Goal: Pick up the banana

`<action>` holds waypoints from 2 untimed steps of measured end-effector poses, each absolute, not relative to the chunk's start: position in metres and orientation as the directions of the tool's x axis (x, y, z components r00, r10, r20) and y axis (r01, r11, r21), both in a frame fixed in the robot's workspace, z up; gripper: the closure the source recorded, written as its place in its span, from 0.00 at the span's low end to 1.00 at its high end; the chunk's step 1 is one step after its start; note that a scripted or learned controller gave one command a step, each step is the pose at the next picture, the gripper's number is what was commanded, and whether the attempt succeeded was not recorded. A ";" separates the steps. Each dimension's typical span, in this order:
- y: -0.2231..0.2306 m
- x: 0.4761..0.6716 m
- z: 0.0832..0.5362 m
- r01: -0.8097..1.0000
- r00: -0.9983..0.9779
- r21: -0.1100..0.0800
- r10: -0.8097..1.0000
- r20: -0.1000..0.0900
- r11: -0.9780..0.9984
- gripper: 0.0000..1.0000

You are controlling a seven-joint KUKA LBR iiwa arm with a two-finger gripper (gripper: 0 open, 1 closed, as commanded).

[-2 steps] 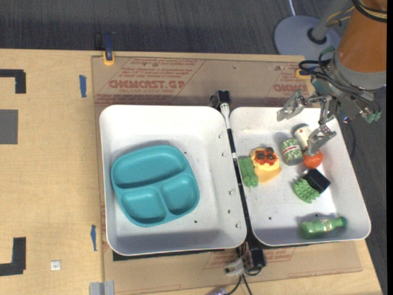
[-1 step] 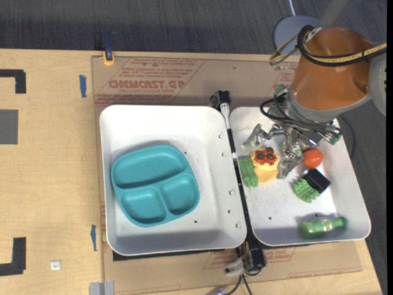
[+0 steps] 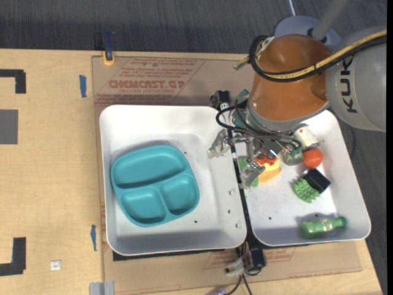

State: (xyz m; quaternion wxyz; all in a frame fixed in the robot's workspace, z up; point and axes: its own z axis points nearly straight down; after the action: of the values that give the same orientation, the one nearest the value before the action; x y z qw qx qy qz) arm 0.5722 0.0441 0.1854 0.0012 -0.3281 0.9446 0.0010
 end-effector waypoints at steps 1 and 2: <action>-0.047 0.541 0.228 -0.534 -0.845 -0.003 -0.534 -0.004 0.845 0.00; 0.024 0.545 0.185 -0.762 -0.648 0.001 -0.762 -0.002 0.648 0.00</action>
State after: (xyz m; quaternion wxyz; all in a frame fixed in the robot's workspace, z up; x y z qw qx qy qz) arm 0.5454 0.0242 0.1851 0.0008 -0.4195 0.9077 0.0007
